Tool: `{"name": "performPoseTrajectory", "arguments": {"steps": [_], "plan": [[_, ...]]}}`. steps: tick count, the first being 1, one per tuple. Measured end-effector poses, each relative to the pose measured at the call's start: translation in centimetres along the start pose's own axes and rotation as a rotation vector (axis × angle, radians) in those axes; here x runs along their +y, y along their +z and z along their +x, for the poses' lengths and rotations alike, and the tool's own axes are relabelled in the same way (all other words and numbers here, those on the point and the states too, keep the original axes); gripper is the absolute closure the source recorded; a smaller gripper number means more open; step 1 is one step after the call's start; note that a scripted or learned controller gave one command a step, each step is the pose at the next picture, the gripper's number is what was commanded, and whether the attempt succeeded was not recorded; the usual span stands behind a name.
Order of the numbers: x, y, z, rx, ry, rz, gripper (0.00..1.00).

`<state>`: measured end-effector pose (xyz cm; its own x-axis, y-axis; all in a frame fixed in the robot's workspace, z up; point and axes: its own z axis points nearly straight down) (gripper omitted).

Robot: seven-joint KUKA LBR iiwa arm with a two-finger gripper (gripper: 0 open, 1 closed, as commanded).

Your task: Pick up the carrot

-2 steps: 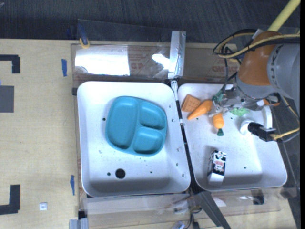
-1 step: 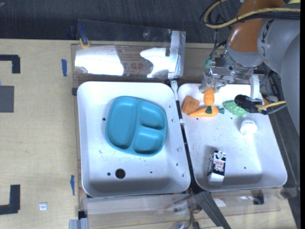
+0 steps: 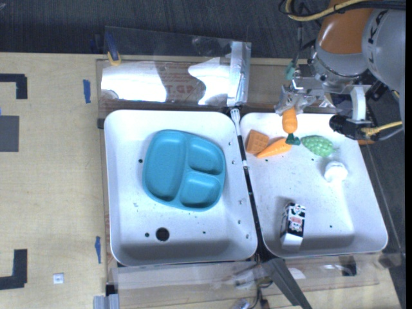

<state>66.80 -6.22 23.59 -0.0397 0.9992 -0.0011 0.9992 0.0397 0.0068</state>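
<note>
Camera view: the tool [image 3: 293, 107] hangs over the far edge of the right bin [image 3: 335, 205], with a small orange piece [image 3: 290, 119] right under its tip. Whether the tool pinches that piece or stands spread, I cannot tell. The carrot [image 3: 273, 149] lies on the bin floor just nearer than the tool and slightly left, touching a wedge [image 3: 255, 140]. It is probably a light, stiff, slippery toy, best taken across its thick middle.

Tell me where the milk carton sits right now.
The milk carton lies in the right bin, near its front edge, well below the white egg and apart from the carrots.
</note>
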Motion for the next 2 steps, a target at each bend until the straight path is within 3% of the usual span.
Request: {"name": "performPoseTrajectory", "arguments": {"steps": [1,2], "plan": [[-0.1,4.9,2.4,0.002,-0.108,0.01,1.0],[0.2,3.6,7.3,0.002,-0.191,0.003,1.0]]}}
